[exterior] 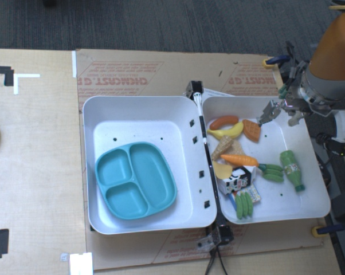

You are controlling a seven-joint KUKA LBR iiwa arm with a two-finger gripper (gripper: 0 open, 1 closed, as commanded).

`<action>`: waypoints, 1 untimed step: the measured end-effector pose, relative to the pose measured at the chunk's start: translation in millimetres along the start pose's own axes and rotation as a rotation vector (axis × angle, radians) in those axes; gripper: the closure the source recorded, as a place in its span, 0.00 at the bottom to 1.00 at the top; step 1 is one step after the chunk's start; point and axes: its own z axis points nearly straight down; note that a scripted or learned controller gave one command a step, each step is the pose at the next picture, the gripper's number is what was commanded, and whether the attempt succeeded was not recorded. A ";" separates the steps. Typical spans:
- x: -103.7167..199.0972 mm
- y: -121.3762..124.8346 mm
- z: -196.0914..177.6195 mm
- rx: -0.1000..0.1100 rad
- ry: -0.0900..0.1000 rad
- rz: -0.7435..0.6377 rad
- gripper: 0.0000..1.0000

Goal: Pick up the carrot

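The carrot (pixel 240 160) is orange with a green leafy end and lies on its side in the middle of the right bin (pixel 310 202), among other toy food. My gripper (pixel 280 114) hangs over the bin's far right part, up and to the right of the carrot and well apart from it. Its fingers (pixel 268 113) stand open with nothing between them.
Around the carrot lie a banana (pixel 228 132), a red sausage (pixel 224 121), an orange wedge (pixel 252 130), a cow-print carton (pixel 239 181), green beans (pixel 244 204) and a green bottle (pixel 291 169). The left bin (pixel 104 113) holds a blue divided plate (pixel 135 179).
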 end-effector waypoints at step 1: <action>55.5 -24.4 101.2 -0.005 -0.001 -0.348 0.00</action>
